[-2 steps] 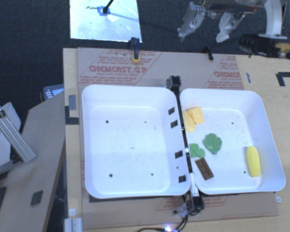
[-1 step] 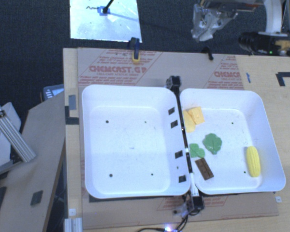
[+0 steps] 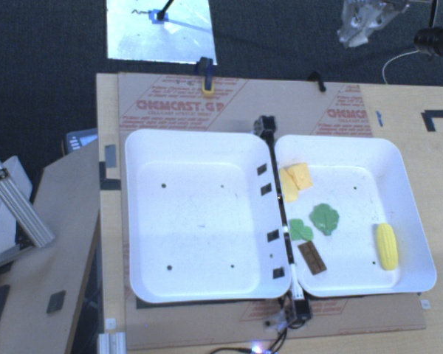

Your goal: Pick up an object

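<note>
Lighting was even, bright; white bins (image 3: 199, 142) slightly overexposed; glare on metal sheet (image 3: 133, 28); soft focus throughout; shadows faint.

Right bin (image 3: 410, 190) holding cheese (image 3: 295, 179), leaves (image 3: 325, 218), chocolate (image 3: 311, 257), corn (image 3: 386, 245) rightmost, left bin (image 3: 140, 153) alongside

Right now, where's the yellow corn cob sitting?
The corn cob lies in the right bin, near its right wall toward the front, well right of the green leaf piece.
</note>
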